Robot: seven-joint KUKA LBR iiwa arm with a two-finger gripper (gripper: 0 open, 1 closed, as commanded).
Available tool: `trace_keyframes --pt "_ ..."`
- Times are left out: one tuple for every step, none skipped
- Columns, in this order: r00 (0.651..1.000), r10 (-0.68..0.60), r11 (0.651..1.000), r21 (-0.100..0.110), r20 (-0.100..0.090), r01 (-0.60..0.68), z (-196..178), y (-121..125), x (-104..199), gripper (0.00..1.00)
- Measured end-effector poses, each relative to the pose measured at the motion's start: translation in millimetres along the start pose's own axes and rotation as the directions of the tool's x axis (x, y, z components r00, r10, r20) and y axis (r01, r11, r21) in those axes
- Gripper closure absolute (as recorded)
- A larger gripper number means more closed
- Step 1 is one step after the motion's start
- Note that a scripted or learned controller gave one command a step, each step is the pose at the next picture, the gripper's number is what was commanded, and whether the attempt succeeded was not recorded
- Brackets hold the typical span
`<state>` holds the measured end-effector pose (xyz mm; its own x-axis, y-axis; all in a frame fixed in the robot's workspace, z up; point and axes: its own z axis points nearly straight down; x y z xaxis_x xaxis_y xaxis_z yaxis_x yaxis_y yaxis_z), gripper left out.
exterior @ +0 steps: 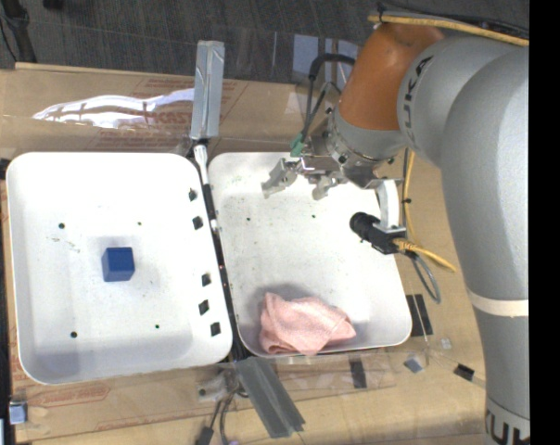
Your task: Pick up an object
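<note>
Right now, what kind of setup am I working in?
Most likely a lab bench for robot picking trials: two bins, the left bin holding a blue cube and the right bin a pink cloth, taped to cardboard, with the arm over them.

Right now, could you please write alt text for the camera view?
A grey arm's open gripper hovers over the far end of the right bin, holding nothing. A crumpled pink cloth lies at that bin's near edge; a blue cube sits in the left bin.

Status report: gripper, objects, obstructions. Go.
Gripper open, holding nothing, over far end of right bin. Pink cloth at right bin's near edge; blue cube in left bin. Nothing between gripper and cloth.
</note>
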<state>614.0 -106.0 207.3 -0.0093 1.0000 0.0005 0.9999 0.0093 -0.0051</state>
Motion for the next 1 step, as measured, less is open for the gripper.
trace_keyframes --pt "0.999 -0.052 0.999 0.000 0.000 0.052 29.9 -65.1 -26.5 0.00"
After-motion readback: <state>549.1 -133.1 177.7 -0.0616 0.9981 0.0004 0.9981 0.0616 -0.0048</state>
